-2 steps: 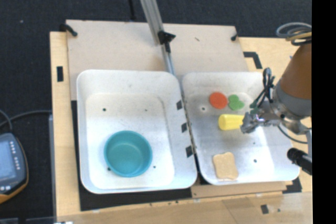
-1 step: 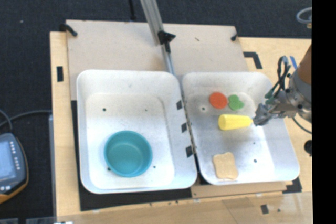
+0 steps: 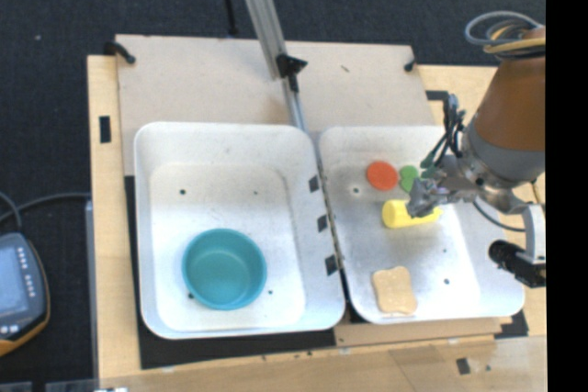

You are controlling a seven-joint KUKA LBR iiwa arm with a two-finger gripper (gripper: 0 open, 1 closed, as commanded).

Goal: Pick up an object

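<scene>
Our gripper (image 3: 424, 202) sits low over the yellow piece (image 3: 401, 214) near the right bin's (image 3: 478, 285) middle; whether it grips, we cannot tell. Being rounded, the piece could roll aside toward the red disc (image 3: 382, 175).

Teal bowl (image 3: 224, 268), yellow block (image 3: 401, 214), orange disc (image 3: 381, 175), tan bread (image 3: 394, 291)

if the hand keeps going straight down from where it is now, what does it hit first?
Most likely the yellow cylindrical block: the hand sits right over its right end in the right white bin. Depth is unclear from this slanted view, so it may already be touching.
</scene>
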